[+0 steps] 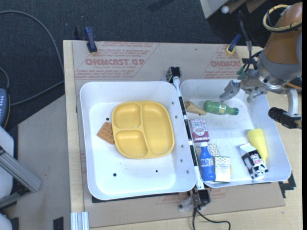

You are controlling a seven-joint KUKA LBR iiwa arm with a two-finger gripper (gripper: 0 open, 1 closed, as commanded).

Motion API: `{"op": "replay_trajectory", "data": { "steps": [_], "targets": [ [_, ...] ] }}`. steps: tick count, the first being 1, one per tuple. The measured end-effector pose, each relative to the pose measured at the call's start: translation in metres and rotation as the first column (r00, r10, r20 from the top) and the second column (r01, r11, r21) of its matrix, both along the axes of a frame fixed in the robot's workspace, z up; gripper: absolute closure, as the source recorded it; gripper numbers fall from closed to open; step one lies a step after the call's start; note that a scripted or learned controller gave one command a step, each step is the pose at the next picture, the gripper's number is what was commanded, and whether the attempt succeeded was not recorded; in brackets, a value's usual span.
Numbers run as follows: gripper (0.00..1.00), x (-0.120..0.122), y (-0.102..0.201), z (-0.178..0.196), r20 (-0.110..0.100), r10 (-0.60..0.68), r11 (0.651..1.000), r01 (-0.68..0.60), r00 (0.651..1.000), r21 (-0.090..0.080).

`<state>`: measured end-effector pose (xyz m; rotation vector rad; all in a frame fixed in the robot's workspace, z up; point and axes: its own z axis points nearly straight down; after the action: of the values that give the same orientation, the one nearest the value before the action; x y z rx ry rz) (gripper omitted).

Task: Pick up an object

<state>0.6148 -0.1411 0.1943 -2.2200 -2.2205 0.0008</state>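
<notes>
Leftward, the left bin [91, 128] holds a yellow tray [144, 128] and a brown cracker [106, 132], well apart from the work. In the right bin [280, 147], a green bottle [219, 108] lies on its side near the far wall, probably light, stiff and slick; grip across its middle. Just above it hangs the gripper [233, 90], whose state I cannot tell. Room opens nearward.

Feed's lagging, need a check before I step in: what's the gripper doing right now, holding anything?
Gripper: above the green bottle in the right bin; open or shut cannot be told; nothing seen held.
</notes>
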Motion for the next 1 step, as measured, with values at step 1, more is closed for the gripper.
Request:
{"op": "replay_trajectory", "data": {
  "steps": [1],
  "targets": [
    [0.0,0.0029,0.0196,-0.11,-0.001,0.001,1.0,-0.001,1.0,0.0]
  ]
}}
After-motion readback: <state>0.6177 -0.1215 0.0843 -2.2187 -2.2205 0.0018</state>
